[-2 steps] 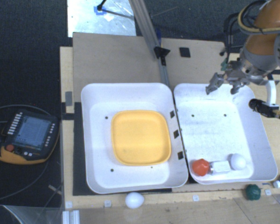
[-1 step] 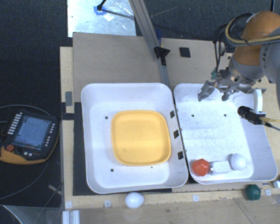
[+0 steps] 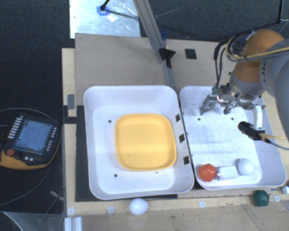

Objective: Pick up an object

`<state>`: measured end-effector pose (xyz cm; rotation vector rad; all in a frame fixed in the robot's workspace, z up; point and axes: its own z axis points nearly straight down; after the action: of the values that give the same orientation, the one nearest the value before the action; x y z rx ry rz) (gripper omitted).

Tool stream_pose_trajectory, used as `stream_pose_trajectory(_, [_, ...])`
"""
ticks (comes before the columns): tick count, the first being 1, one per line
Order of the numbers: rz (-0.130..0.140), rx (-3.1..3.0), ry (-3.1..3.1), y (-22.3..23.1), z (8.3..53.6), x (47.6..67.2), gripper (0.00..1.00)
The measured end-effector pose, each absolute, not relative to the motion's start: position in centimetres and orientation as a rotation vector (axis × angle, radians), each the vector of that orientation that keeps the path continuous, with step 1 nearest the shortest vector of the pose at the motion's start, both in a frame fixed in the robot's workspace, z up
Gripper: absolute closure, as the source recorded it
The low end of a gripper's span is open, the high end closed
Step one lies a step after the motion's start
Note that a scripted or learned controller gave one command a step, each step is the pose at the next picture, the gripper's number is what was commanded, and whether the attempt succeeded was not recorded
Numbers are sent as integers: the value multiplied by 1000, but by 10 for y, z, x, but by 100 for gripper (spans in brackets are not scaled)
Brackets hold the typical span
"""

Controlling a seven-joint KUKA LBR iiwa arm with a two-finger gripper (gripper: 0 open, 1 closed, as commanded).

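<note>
Hand [image 3: 216,106] hovers, seemingly spread, over right bin's [image 3: 269,150] far end.

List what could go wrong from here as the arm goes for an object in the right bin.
1. The gripper hangs over the far end of the right bin, while the orange ball, white block and white ball lie at the near wall; a straight descent would likely grasp nothing.
2. Those three lie close together against the wall, so the fingers may nudge a neighbour or hit the rim.
</note>
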<state>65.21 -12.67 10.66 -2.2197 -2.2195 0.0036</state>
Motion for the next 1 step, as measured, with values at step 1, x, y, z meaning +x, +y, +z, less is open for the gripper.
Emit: stream_pose_trajectory(1, [0, -2221, -2222, -127, 90, 652, 0])
